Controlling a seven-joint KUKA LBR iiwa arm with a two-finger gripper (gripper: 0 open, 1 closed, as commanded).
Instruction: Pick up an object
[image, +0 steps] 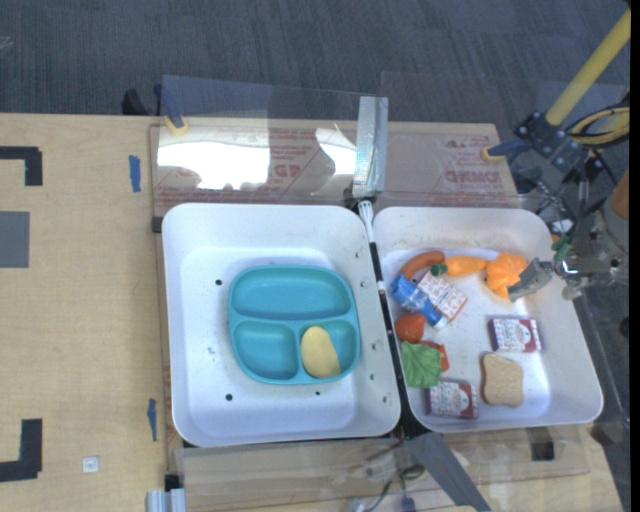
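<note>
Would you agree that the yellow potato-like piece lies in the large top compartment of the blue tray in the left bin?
Not quite. The camera view shows the yellow piece in the small lower right compartment of the blue tray, not the large top one. The tray does sit in the left bin.

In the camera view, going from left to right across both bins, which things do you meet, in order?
Teal divided plate → yellow potato-like piece in its lower right compartment → green leafy toy → slice of bread → gripper.
</note>
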